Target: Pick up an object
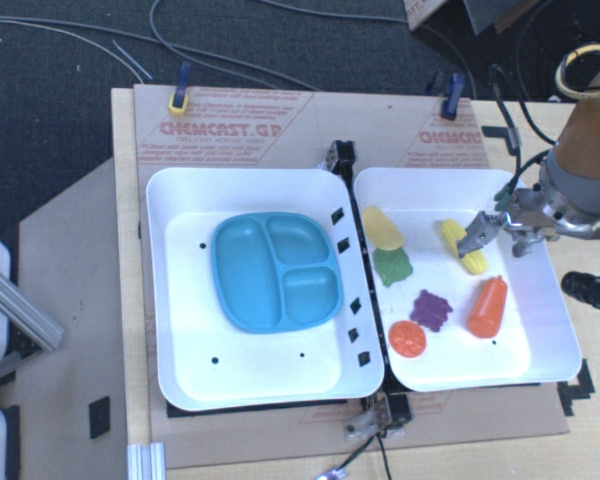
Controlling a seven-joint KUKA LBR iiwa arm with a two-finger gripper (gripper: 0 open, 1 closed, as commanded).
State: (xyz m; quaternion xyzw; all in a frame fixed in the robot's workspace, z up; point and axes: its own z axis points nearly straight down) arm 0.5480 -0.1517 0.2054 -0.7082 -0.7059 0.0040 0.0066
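Note:
The right bin holds several small toys. A yellow piece lies near its back right, and my gripper hangs over its right end. The gripper looks open, with one grey finger against the yellow piece and the other to the right of it. Nothing is lifted between them. An orange-red cylinder lies just in front of the gripper. A purple piece and a round orange piece sit nearer the front. A pale yellow piece and a green piece lie by the bin's left wall.
The left bin holds a blue divided plate. A black divider runs between the two bins. The arm's grey and orange wrist stands over the right bin's far right edge.

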